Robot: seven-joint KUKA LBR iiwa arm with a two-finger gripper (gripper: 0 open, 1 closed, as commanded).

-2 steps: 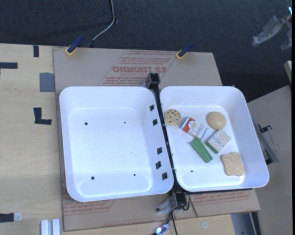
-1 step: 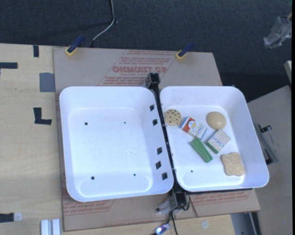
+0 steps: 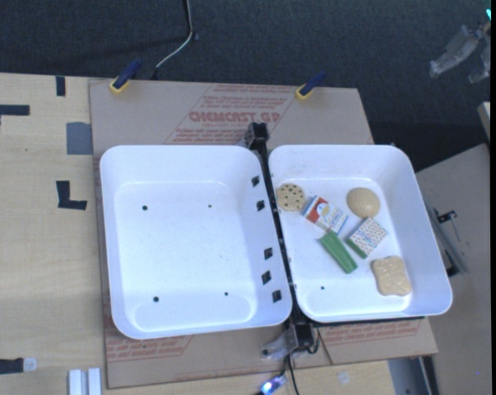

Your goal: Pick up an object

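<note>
- Scanning from the left: left bin point(image 3: 182, 245), white and shallow. It isn't the work area, since every candidate lies in the right bin point(image 3: 396, 161).
- Round cookie point(image 3: 290, 196), flat, close to the wall where the two bins meet. Judged a poor pick because that wall crowds one side of the approach.
- Red-and-white packet point(image 3: 323, 212), tilted, just beside the cookie. Its lower end is near or touching the green bar, can't tell which.
- Green bar point(image 3: 338, 252), long and narrow, lying on a diagonal mid-bin. Probably the best target. Close across the short width, turning the wrist to match the diagonal.
- Beige round piece point(image 3: 363, 202), upper middle of the bin, a bit apart from the rest. Looks domed, so it could slip unless the grip is centred.
- Checkered packet point(image 3: 368, 237), just right of the green bar, close enough to get bumped. Come straight down on the bar to avoid dragging it.
- Tan biscuit point(image 3: 391, 275), lower right, near the bin wall with open floor on its left. A decent second choice.
- Gripper point(image 3: 460, 53), pale blur at the far upper right, well apart from the bin and holding nothing visible. Too blurred to tell if it's apart or together.
- Step judged: the approach hasn't begun. Travel over the right bin, centre on one item, then descend.
</note>
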